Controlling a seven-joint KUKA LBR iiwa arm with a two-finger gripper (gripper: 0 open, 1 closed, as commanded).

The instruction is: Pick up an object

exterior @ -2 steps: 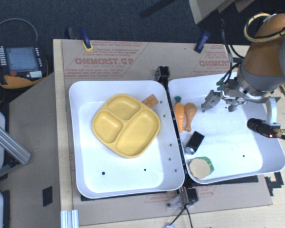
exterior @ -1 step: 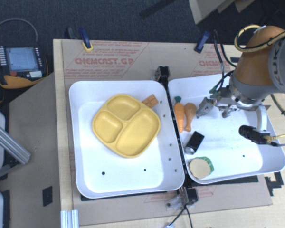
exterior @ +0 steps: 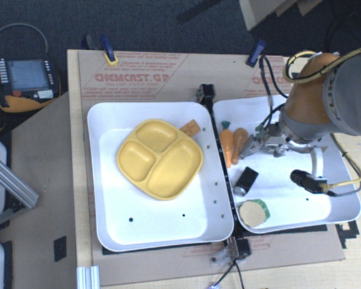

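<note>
**Gripper low over the carrots in the right bin**

Where the two carrots [exterior: 231,144] lie side by side against the left wall of the right bin [exterior: 343,206], my gripper [exterior: 248,149] sits just beside them, its tip close to the nearer carrot; I cannot tell whether my fingers are apart or together, or whether they touch anything. A black block [exterior: 246,180] lies tilted just below the carrots, and a round tan disc with a green edge [exterior: 253,212] rests near the bin's lower left corner. My arm [exterior: 316,101] reaches in from the right, orange band above the wrist, cables trailing over the bin floor. In the left bin [exterior: 108,215] a yellow divided plate [exterior: 160,159] lies flat, with a small brown block [exterior: 190,127] at its upper right rim.
</note>
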